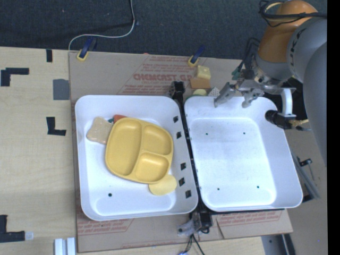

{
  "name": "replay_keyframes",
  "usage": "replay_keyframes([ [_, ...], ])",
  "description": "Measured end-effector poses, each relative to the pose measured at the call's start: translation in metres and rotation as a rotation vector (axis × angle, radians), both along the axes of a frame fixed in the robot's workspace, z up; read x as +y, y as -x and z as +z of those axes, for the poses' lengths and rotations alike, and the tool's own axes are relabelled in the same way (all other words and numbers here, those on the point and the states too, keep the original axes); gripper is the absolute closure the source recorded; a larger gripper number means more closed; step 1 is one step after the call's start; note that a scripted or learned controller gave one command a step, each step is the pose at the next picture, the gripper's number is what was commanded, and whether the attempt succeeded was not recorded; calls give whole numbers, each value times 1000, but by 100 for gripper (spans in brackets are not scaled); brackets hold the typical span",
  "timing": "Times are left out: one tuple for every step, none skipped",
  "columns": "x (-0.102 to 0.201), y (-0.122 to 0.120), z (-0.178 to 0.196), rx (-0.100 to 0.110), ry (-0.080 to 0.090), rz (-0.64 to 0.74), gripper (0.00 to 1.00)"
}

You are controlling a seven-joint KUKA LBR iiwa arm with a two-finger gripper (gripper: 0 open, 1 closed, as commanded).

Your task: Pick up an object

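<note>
A yellow divided plate (pixel 139 150) lies in the left bin (pixel 93 198). A tan slice of toast (pixel 98 130) sits at its upper left, with a small red piece (pixel 119 118) peeking out behind the plate. A pale yellow round piece (pixel 162 185) lies at the plate's lower right. My gripper (pixel 233 99) hovers over the far rim of the right bin (pixel 239 195), its two fingers spread open with nothing between them.
On the cardboard behind the bins lie a tan block (pixel 201 81), a small yellow cube (pixel 203 70) and a pale green piece (pixel 199 92). Clips (pixel 83 53) hold the cardboard's far edge. A white cable (pixel 127 15) runs across the dark floor.
</note>
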State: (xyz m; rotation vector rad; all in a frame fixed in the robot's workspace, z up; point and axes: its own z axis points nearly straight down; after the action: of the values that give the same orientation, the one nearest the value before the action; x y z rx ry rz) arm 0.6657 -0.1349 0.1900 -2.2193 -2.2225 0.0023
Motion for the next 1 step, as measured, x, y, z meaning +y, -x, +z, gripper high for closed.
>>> replay_keyframes([
  [41, 32, -111, 2, 1, 2, 0],
])
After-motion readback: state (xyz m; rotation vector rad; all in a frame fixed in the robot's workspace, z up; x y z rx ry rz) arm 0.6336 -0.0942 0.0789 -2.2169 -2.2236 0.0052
